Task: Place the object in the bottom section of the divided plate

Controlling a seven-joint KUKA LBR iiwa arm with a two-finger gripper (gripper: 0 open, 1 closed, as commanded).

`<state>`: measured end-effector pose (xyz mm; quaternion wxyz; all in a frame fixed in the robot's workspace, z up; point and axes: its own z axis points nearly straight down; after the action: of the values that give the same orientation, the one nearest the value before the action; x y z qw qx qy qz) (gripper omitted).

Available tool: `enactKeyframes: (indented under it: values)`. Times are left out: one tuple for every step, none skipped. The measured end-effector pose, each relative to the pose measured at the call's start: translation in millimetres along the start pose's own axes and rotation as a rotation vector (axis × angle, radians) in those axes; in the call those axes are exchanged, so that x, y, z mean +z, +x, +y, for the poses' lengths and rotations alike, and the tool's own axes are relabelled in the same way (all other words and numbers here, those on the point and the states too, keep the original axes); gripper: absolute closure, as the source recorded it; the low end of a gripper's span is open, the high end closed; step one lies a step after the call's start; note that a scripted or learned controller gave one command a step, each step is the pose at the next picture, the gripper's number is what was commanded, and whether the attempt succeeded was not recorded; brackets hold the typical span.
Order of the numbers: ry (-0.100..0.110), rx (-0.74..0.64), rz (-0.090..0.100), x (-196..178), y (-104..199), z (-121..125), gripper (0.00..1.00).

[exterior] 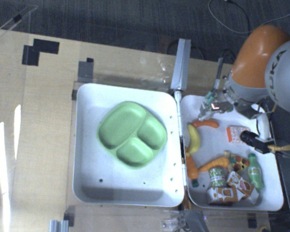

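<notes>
A green divided plate (132,133) lies in the left white bin (85,183), tilted so that its smaller sections point to the right and front. My gripper (209,108) hangs over the back left corner of the right bin (274,199), just above a red-orange sausage (206,124). A yellow banana (194,138) lies in front of the sausage. I see nothing held in the gripper.
The right bin also holds an orange carrot (191,166) by its left wall, a second carrot (215,164), an orange-and-white packet (235,133), a green bottle (254,175) and several small cartons and cans (225,189). A metal divider (180,65) runs between the bins.
</notes>
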<state>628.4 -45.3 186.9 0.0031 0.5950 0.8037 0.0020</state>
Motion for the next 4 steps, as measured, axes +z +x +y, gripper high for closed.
enactKeyframes:
  values:
    - [-0.004,0.223,-0.001,96.3,-27.5,-71.0,1.00]
    - [-0.008,0.488,0.001,96.4,-43.8,-88.5,1.00]
    - [0.003,0.643,0.000,82.1,-92.9,-168.7,1.00]
    - [-0.006,0.550,-0.005,96.1,-53.7,-143.1,1.00]
